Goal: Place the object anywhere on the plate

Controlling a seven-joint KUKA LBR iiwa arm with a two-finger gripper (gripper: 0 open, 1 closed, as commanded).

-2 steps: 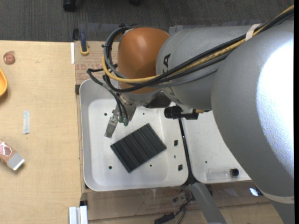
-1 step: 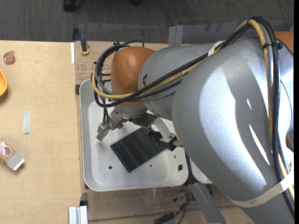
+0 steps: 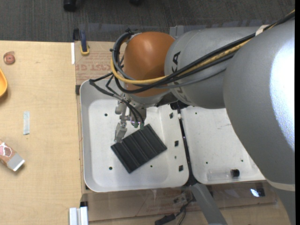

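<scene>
A black ribbed plate [image 3: 139, 147] lies flat and turned at an angle in the left bin [image 3: 96, 172], near its middle. My gripper [image 3: 122, 129] hangs from the orange wrist band [image 3: 143, 62] and points down at the plate's upper left corner, close above or touching it. A tiny greenish bit [image 3: 136, 124] shows beside the gripper, too small to identify. The arm's bulk hides the bin's back edge and much of the right side of the view.
The right bin [image 3: 220, 139] has a small black item [image 3: 234, 173] near its front edge. On the wooden bench to the left lie a wrapped bar [image 3: 11, 156], a metal strip [image 3: 26, 123] and an orange thing [image 3: 2, 86]. A blue clamp [image 3: 83, 43] stands behind the left bin.
</scene>
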